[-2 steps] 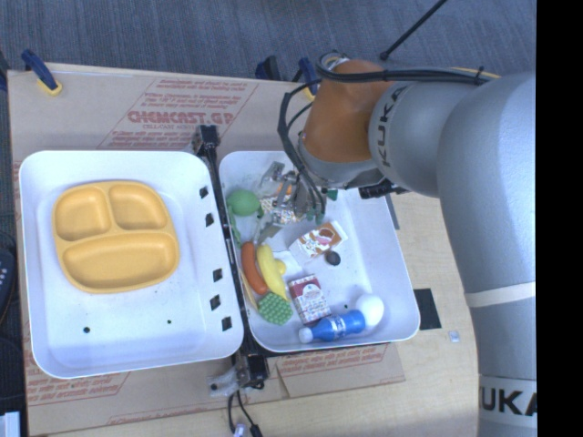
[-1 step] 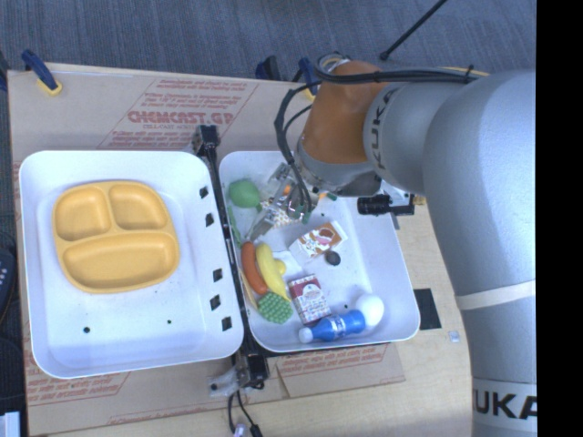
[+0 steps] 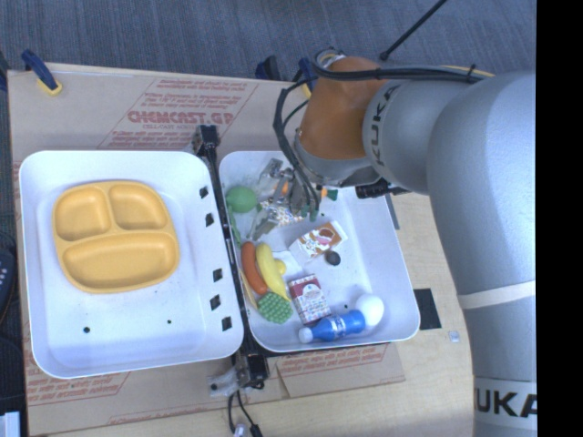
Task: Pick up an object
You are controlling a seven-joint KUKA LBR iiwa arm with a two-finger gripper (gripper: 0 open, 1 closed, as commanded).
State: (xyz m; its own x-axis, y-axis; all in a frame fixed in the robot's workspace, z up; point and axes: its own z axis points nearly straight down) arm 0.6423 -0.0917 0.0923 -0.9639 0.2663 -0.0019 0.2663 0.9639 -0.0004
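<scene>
Cardboard point(image 3: 173, 116) reads "CHEMCAST GP"; arm point(image 3: 474, 153) marked "KUKA"; gripper point(image 3: 290, 192) over right bin point(image 3: 387, 253), claw state perhaps unreadable, cannot tell.

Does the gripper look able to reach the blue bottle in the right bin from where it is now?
Probably yes. The blue bottle lies uncovered at the near edge of the right bin, with nothing on top of it. The gripper is at the far end, so the arm must travel across.

We see the right bin point(image 3: 393, 260) crowded along its left wall; left bin point(image 3: 36, 244) open around the yellow tray point(image 3: 115, 235).
</scene>
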